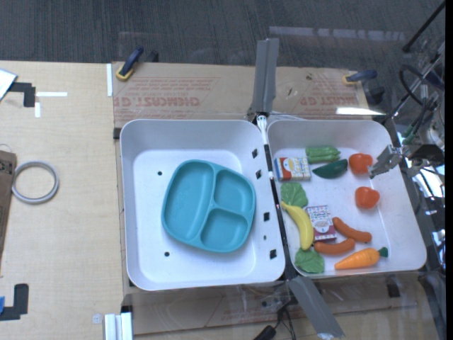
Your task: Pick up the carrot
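The carrot [358, 258] is lying on its side in the near right corner of the right bin [414, 225], its green stub pointing toward the bin's right wall and its tip pointing toward the divider between the bins. Nothing is holding it; you are looking at a pick not yet made.

Working outward from the carrot: two sausages [343, 237] are lying just beside it on the far side, one nearly touching it. A green leaf [309, 261] is sitting off its tip, and a banana [301, 224] is curving beyond that. A small printed carton [320, 217] is resting near the sausages. Farther from the carrot, two red-orange tomatoes [366, 197] are sitting toward the far wall.

The gripper [388, 163] is hovering well away from the carrot, beyond the tomatoes, near the bin's far right side. You cannot tell whether it is released or clenched; the view is too small and cluttered there.

Risks, as a judgement: the carrot is lying close to the bin's near wall, so a descending gripper may be striking the rim or wall. The nearest sausage is similar in colour and lying close, so the gripper may be closing on it instead, or nudging the tapered carrot so it is slipping free.
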